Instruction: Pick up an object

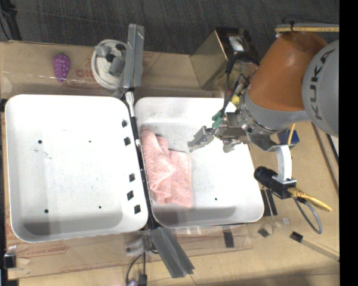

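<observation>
A crumpled pink cloth (166,170) lies in the right bin (238,186), against its left wall. My gripper (211,144) hangs over the middle of that bin, just right of the cloth's upper end and apart from it. It is open, and nothing sits between its fingers. One grey finger (197,139) points toward the cloth.
The left bin (65,159) sits beside the right one, with a divider rail (134,159) between them. Behind the bins, on the bench, are a small purple object (61,66), a white coiled roll (108,64) and a brown box (218,55).
</observation>
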Motion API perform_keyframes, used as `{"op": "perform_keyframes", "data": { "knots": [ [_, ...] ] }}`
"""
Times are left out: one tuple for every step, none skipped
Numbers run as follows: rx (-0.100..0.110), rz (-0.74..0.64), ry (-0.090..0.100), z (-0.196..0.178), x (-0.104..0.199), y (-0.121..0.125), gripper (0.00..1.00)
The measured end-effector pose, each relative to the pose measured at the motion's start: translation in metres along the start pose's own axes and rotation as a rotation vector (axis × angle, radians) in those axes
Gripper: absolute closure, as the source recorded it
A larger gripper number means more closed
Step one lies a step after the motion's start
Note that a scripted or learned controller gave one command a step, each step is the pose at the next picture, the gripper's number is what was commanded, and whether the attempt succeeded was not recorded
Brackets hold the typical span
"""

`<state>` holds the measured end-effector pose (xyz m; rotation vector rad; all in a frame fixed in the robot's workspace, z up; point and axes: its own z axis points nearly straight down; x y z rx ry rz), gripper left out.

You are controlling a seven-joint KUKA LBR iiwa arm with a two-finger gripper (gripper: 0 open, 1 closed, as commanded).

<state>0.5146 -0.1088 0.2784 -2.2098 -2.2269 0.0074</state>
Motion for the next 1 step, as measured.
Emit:
{"op": "perform_keyframes", "data": {
  "knots": [
    [-0.003, -0.158, 0.0, 0.0436, 0.0044, -0.0072, 0.0]
  ]
}}
